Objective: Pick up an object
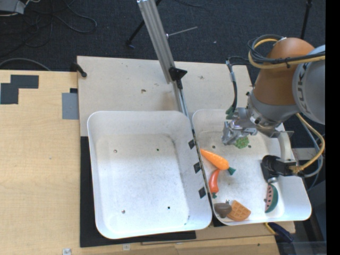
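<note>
Holding carrot [214, 159], chili [214, 181], melon slice [271, 197], waffle [238, 211]: rt bin [297, 217].

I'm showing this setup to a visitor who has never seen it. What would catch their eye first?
Probably the grey arm's orange band at upper right, with the gripper low over the right bin, next to a small green piece. Then the bright toys in that bin: an orange carrot by the divider, a red pepper below it, and a watermelon slice near the right rim.
</note>
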Controlling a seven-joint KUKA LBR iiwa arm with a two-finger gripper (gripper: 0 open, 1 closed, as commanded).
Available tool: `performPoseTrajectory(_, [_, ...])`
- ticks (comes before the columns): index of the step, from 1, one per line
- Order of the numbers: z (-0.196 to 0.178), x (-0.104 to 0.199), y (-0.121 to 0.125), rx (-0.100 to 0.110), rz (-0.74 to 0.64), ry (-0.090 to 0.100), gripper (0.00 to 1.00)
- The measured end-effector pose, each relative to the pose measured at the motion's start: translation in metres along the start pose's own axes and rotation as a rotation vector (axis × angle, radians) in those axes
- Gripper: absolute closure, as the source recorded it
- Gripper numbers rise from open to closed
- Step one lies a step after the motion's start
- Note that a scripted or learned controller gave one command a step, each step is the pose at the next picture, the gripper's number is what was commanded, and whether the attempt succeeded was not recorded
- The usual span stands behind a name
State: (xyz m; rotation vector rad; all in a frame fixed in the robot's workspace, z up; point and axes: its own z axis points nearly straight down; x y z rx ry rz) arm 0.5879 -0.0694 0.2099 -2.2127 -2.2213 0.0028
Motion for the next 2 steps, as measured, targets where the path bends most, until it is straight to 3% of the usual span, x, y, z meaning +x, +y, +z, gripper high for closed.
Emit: performPoseTrajectory(2, [-0.014,0.119,-0.036,0.001,-0.002,0.000,1.00])
